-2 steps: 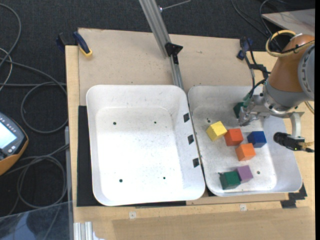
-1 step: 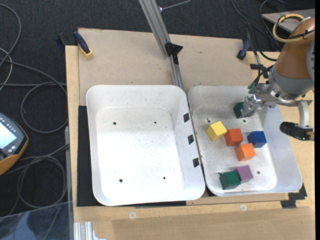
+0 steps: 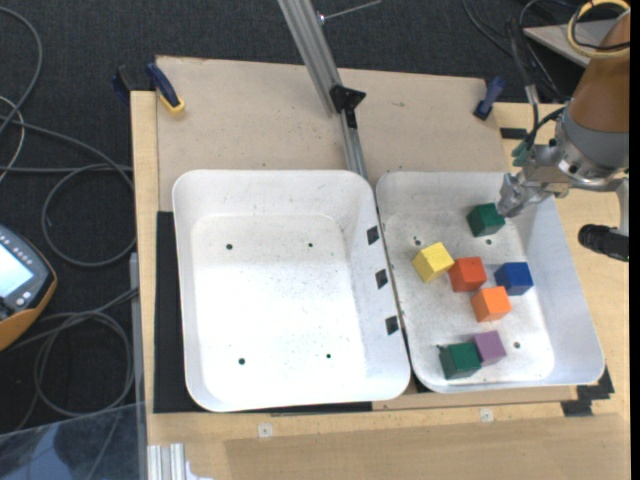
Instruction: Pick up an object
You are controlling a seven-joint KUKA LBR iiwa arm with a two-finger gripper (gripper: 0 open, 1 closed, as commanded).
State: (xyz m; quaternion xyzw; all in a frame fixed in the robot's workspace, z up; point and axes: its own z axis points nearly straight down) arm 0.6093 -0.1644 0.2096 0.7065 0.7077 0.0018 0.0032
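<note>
We see the gripper [image 3: 512,200] low beside the green block [image 3: 485,219] in the right bin [image 3: 570,298], its grip state unclear, so nothing is lifted yet

In the right shallow white plastic bin [image 3: 560,268], the grey two-finger gripper [image 3: 510,200] hangs just above a dark green cube [image 3: 485,219]. A yellow cube [image 3: 433,261] lies left of that cube, well apart.

Seven small blocks in right bin [image 3: 560,268]: green block [image 3: 486,219] far end; yellow [image 3: 434,261], red [image 3: 467,273], blue [image 3: 515,277], orange [image 3: 491,303] mid-bin; purple [image 3: 490,346], second green [image 3: 461,359] near edge.
</note>
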